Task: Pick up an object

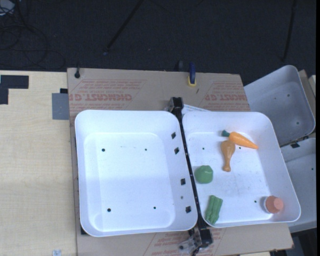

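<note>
A pale wooden bench [26, 164] fills the left side, marked with black tape patches [9, 87] and a grey square [59, 105]. Behind it lies dark carpeted floor [165, 25] — cables [13, 4] trail at upper left — and a brown cardboard sheet [133, 89] covers the bench's middle.

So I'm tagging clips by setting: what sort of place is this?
Probably a robotics lab bench: two white bins clipped side by side on cardboard, toy food like a carrot, and loose cables on the dark floor.
</note>
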{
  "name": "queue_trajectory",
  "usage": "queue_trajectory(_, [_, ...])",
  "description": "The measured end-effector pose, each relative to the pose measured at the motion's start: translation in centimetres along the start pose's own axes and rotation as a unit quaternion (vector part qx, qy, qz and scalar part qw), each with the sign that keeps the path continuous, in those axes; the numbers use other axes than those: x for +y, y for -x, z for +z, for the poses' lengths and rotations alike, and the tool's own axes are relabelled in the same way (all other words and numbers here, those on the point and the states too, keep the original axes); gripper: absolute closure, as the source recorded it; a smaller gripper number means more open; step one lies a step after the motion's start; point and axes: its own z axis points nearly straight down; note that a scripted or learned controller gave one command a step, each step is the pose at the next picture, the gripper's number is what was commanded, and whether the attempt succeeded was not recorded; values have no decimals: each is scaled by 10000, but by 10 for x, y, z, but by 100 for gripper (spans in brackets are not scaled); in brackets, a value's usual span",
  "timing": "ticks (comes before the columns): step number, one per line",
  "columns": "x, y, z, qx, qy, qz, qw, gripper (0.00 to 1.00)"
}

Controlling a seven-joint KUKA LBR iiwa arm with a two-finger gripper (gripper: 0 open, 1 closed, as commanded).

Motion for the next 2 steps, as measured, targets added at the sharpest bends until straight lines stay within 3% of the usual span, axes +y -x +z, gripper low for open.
queue_trajectory(1, [-26,-2,184,28,-41,38,10000,100])
queue_trajectory(2, [-71,-1,208,15,-7,34,10000,100])
